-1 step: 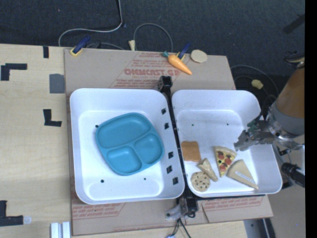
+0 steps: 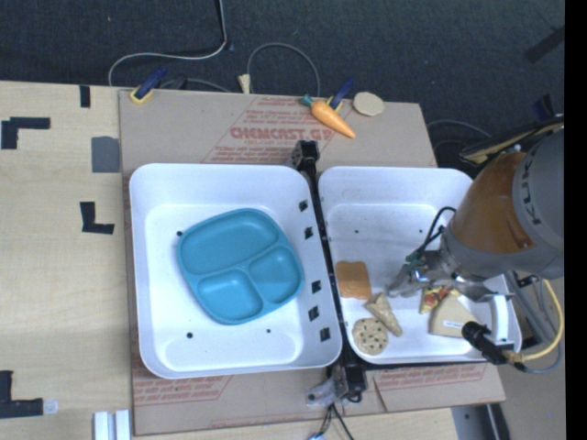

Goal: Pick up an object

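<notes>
While the arm [image 2: 514, 218] reaches in from the right, its jaws [image 2: 411, 278] hang low over the right bin [image 2: 385, 186], and whether they are open or closed cannot be told from this angle. Nothing can be seen held between them. Just left of the jaws lies a tan square of bread [image 2: 353, 280], and nearer the front edge sit a pale wedge [image 2: 384, 314] and a round cookie [image 2: 370, 335] with dark chips, the wedge touching the cookie's far right side. Right of the jaws, partly under the wrist, lie a white wedge of cheese [image 2: 451, 318] and a small reddish-yellow piece [image 2: 434, 298]. The left bin [image 2: 151, 246] holds a blue divided plate [image 2: 239, 264], lying flat and tilted a little. Both bins stand side by side on a sheet of cardboard [image 2: 183, 126] on the tabletop [image 2: 46, 291]. On the cardboard beyond the bins lie a toy carrot [image 2: 332, 118] and a tan disc [image 2: 369, 104], near each other.
</notes>
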Tool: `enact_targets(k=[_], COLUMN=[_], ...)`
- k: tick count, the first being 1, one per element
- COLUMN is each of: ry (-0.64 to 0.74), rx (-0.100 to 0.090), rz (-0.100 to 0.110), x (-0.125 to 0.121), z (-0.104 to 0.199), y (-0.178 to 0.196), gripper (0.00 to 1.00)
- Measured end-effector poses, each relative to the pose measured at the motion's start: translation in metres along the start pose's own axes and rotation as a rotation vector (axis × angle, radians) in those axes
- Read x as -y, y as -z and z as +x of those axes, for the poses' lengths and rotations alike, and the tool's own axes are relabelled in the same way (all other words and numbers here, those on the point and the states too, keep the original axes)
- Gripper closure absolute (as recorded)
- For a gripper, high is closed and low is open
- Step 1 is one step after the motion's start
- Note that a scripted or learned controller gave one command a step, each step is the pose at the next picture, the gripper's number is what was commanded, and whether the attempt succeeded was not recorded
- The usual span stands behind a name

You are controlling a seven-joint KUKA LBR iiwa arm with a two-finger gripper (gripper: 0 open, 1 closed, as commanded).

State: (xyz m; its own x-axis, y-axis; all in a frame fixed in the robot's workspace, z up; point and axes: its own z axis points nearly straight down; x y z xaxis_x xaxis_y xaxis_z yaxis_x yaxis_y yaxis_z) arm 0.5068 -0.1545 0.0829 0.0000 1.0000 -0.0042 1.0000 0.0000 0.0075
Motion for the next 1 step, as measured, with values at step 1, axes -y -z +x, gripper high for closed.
enact_targets(k=[1], ry=[0.003], rx=[0.003], rz=[-0.011], x=[-0.0543], z=[-0.0276], y=[0.1685], gripper=[0.0])
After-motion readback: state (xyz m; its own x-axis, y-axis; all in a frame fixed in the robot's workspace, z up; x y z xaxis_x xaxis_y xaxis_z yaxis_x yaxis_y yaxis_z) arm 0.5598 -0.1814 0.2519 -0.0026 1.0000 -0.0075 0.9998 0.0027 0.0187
